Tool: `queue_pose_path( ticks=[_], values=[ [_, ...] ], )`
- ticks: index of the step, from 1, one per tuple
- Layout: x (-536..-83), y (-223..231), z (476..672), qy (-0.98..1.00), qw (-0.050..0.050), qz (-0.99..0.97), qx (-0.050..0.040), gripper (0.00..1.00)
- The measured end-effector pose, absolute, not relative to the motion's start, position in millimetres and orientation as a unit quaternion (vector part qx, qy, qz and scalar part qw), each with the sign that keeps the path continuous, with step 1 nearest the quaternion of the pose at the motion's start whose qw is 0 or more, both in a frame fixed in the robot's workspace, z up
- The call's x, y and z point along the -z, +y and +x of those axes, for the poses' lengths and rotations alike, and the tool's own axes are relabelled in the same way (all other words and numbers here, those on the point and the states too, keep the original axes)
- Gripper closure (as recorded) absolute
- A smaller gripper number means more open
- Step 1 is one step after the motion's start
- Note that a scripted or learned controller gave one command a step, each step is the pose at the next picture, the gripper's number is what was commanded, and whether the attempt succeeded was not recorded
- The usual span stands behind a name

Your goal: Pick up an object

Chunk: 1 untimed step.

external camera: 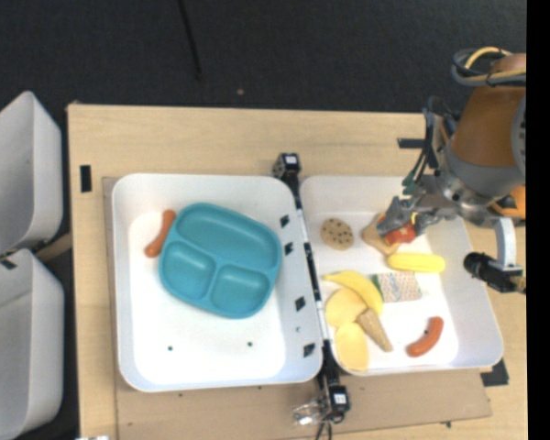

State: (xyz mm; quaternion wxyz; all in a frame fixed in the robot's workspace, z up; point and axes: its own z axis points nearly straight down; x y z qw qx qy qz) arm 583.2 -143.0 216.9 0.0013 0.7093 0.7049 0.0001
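Observation:
The right bin (467,337) holds several toy foods. My gripper (399,221) hangs low over the bin's upper middle, right above a tan slice (378,237) and a small red piece (401,236). The gripper body hides part of both. A chocolate-chip cookie (337,233) lies to the left of them. Just below the gripper rests a yellow oblong piece (416,262). Lower down are a banana (357,287), a checkered wafer (400,288), an ice-cream cone (376,327), two yellow discs (349,345) and a red sausage (425,336).
In the left bin (128,337) sit a teal divided plate (220,258) and an orange sausage (160,233) at its upper left. A black clamp strip (304,273) runs between the bins. The arm (481,140) comes in from the upper right.

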Motion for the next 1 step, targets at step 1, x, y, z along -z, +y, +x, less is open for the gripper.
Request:
queue_pose_path(
  ticks=[1],
  values=[
    [-239.2,-144.7,584.7,0.707,0.0,0.708,0.0005,1.0]
  ],
)
